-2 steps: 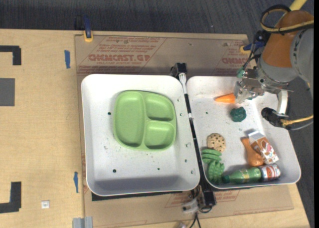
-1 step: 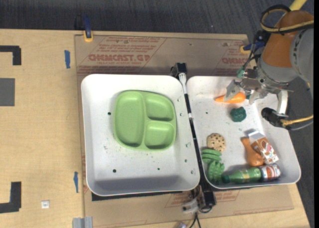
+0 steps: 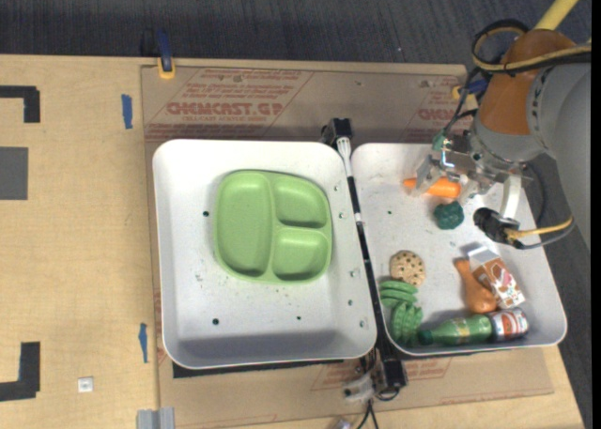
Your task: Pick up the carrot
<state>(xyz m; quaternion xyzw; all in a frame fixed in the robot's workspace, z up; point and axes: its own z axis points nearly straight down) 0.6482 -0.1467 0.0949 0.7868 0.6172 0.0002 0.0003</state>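
The carrot (image 3: pixel 439 189) is a small orange piece lying near the far edge of the right bin (image 3: pixel 545 310). My gripper (image 3: pixel 451 172) hangs directly over it, low in the bin, and its metal body covers the carrot's upper edge. From this angle the carrot appears to rest on the bin floor right under the gripper tip. The grey arm with its orange band (image 3: pixel 512 89) comes in from the upper right.
A teal lump (image 3: pixel 449 216) lies just in front of the carrot. Nearer the front are a cookie (image 3: pixel 408 268), a green vegetable (image 3: pixel 402 310), a green bottle (image 3: pixel 474 329) and a brown-orange packet (image 3: pixel 486 284). The left bin (image 3: pixel 178 258) holds a green divided plate (image 3: pixel 272 225).
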